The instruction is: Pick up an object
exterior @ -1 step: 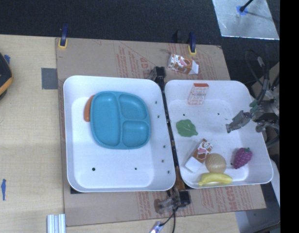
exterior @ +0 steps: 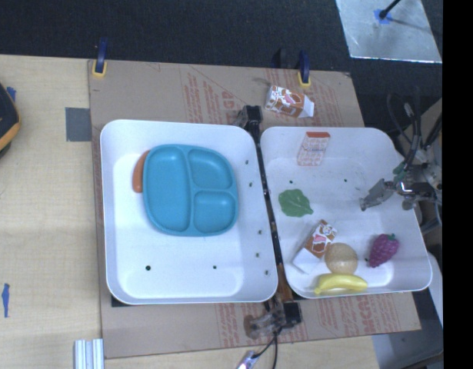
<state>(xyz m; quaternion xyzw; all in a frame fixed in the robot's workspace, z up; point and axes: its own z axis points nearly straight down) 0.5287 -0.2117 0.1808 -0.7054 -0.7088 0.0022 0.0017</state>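
My gripper [exterior: 374, 197] reaches in from the right edge and hangs over the right side of the right bin [exterior: 351, 156], with nothing seen in it. Below it lie purple grapes [exterior: 382, 249]. A round tan onion [exterior: 341, 257] and a yellow banana [exterior: 341, 284] rest near the bin's front edge, with a small carton [exterior: 319, 241] leaning beside them. Left of the gripper is a green leaf [exterior: 295, 202]. Another small carton [exterior: 314, 147] lies at the bin's back.
The left bin [exterior: 121, 229] holds a blue divided plate [exterior: 191, 189] with an orange object [exterior: 137, 174] poking out from under its left edge. A snack packet [exterior: 290, 102] lies on the cardboard behind the bins. Cables hang at the right.
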